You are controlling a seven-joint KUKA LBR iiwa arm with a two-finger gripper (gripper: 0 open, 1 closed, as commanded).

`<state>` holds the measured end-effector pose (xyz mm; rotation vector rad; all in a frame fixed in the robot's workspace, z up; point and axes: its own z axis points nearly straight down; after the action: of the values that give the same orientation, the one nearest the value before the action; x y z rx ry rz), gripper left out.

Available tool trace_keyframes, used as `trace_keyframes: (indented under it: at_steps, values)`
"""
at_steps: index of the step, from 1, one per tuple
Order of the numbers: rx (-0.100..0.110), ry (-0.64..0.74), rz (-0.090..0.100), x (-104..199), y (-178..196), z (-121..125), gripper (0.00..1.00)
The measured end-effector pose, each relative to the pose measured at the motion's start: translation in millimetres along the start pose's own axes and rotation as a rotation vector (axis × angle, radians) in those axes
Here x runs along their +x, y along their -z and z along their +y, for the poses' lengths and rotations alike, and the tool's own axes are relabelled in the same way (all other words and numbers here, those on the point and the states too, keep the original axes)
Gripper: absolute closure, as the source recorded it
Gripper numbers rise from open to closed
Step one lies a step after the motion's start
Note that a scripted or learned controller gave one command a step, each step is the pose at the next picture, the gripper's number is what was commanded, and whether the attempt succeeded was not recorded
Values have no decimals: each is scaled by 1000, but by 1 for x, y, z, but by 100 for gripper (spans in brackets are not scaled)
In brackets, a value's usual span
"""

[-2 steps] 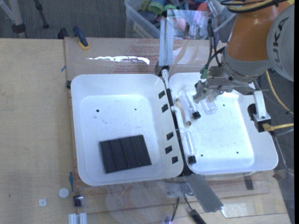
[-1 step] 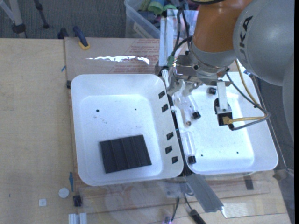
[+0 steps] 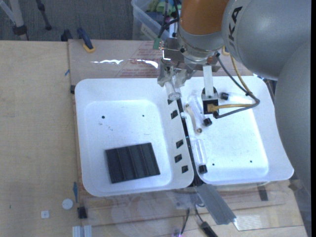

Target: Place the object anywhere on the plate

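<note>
Grey arm with orange band reaches in from the right; its two-finger gripper (image 3: 190,95) hangs over the seam between the two shallow white bins. Cannot tell whether it grips anything or stands released; nothing is plainly seen in it. Dark ribbed rectangular plate (image 3: 132,162) lies flat in the left bin (image 3: 89,98), toward its near edge. From the tool the plate lies left and nearer the camera, well apart. The object to be placed cannot be made out. The plate's long axis runs roughly left-right, slightly tilted.
</note>
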<state>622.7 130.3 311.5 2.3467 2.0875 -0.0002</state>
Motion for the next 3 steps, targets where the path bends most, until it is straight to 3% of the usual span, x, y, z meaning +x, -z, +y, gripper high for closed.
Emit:
trace_keyframes:
  at_steps: [1,2,3]
  values:
    - [-2,36,0,46,-50,34,100]
    - [-2,37,0,47,-50,34,0]
    - [-6,39,1,48,-39,35,100]
